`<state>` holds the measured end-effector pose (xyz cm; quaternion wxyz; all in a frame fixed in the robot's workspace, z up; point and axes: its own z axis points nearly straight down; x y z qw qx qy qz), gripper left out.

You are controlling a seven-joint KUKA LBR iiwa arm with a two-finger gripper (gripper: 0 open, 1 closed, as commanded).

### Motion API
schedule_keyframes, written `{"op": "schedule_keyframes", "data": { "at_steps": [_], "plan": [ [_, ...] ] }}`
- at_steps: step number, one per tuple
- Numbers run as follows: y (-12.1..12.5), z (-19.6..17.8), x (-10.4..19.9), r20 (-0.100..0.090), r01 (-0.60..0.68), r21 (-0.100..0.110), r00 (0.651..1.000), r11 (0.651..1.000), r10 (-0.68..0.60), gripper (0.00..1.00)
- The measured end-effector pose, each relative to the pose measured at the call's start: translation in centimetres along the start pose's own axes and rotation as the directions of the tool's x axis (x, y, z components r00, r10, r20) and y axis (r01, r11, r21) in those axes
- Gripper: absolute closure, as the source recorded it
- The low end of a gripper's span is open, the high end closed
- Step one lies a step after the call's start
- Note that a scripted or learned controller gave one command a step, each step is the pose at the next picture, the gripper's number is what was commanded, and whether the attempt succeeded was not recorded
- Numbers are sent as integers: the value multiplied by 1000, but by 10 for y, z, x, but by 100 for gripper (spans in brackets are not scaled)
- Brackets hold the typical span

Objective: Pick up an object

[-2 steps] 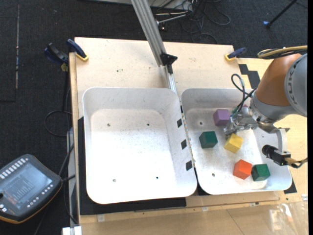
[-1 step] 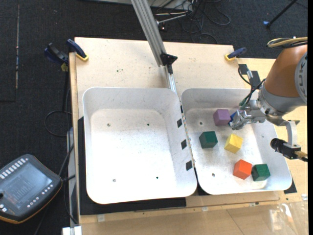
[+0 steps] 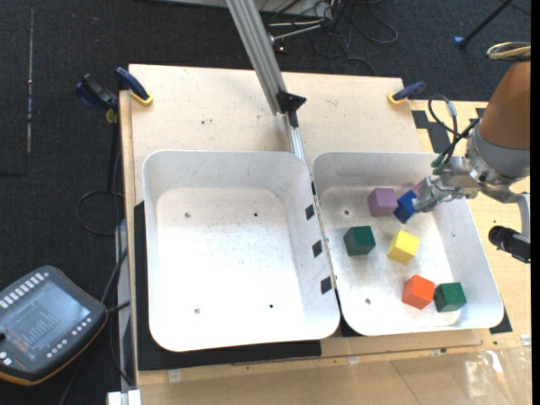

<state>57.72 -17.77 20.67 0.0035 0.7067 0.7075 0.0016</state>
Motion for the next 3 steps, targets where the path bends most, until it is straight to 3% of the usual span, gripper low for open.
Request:
{"op": "schedule_keyframes", "data": {
  "at_steps": [1, 3],
  "plan": [
    [-5, -58, -7, 1, 0, -1, 1000, 1000, 0, 100],
    [0, -49, 105, -5, 7, 8, 1000, 1000, -7, 100]
  ]
}}
